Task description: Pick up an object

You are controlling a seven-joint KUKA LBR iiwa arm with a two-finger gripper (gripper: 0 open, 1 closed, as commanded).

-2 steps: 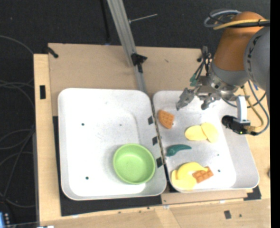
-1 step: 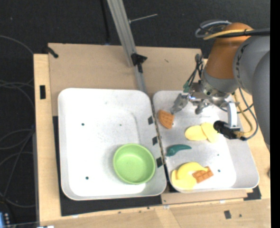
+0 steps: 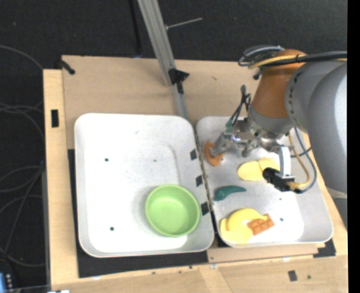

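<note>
Grey arm looms over the right bin; its pincer hangs at the bin's left wall, directly above a small orange object. Whether it pinches anything, I cannot tell.

Glossy plastic green bowl, matt white bins
</note>
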